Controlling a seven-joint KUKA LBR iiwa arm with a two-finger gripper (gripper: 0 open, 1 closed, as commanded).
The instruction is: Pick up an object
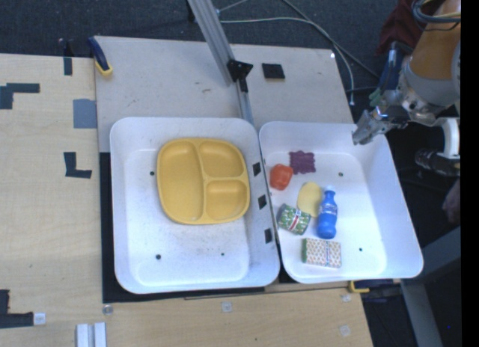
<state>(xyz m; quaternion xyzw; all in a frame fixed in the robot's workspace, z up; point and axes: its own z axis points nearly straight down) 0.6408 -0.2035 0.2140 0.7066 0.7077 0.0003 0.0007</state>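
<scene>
The right bin (374,181) holds several small items: a purple grape bunch (302,161), an orange-red piece (281,176), a yellow piece (308,196), a blue bottle (327,215), a green-patterned can (293,219) and a patterned box (322,253). My gripper (364,131) hovers over the bin's far right corner, above and to the right of the grapes, apart from every item. Nothing shows between its fingers.
The left bin (135,188) carries a yellow divided plate (203,180). A slanted metal pole (213,28) runs down to the gap between the bins. A blue-and-yellow tool (99,57) lies at the bench's far left corner.
</scene>
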